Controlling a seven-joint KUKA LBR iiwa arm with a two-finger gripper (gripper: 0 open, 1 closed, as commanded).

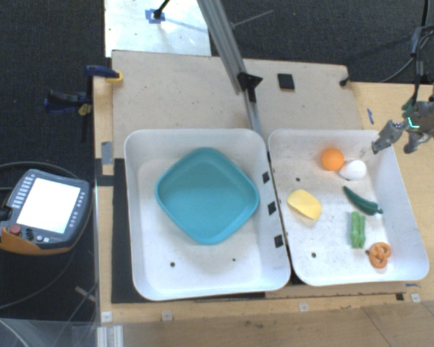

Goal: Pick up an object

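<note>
Overhead view of the bench, read from left to right. Farthest from the gripper, off the bench's left edge, a teach pendant (42,211) with a lit white screen lies on the dark floor. The left bin (148,266) holds a teal square plate (207,194), which sits well apart from the gripper, across the divide between the two bins. The right bin (401,215) carries the loose objects: a yellow piece (304,204) lies nearest the divide, below and left of the gripper; an orange ball (332,159) rests touching a white egg-shaped object (353,169), this pair being the closest to the gripper, just left of and below it. Further down lie a dark green curved vegetable (362,201), a lighter green ridged piece (357,230) and, lowest, an orange pretzel-like item (380,254) near the bin's lower right corner. The gripper (393,139) hangs over the upper right rim of the right bin with its two fingers spread apart and nothing between them; no object touches it.
</note>
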